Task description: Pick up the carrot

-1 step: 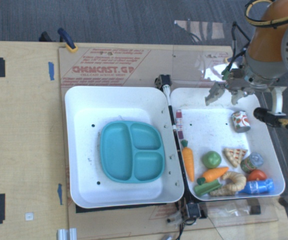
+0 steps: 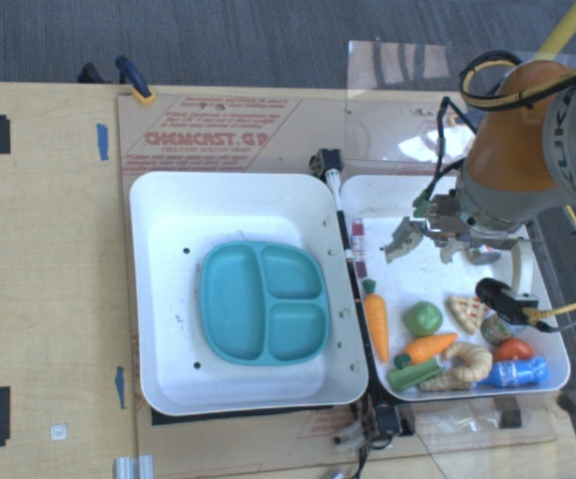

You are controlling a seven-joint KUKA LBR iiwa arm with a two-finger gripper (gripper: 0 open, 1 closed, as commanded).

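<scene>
The carrot (image 2: 375, 325) is orange with a green top and lies lengthwise along the left wall of the right bin (image 2: 387, 200). A second, shorter orange vegetable (image 2: 431, 347) lies to its right near the front. My gripper (image 2: 429, 244) hangs over the middle of the right bin, up and to the right of the carrot and apart from it. Its fingers are open with nothing between them.
Crowded in the right bin's front are a green round fruit (image 2: 423, 317), a green pod (image 2: 414, 373), a tan pastry (image 2: 468, 364), a wedge (image 2: 467, 313), a red tomato (image 2: 512, 348) and a blue bottle (image 2: 518, 372). The left bin (image 2: 158, 267) holds a teal divided plate (image 2: 265, 302).
</scene>
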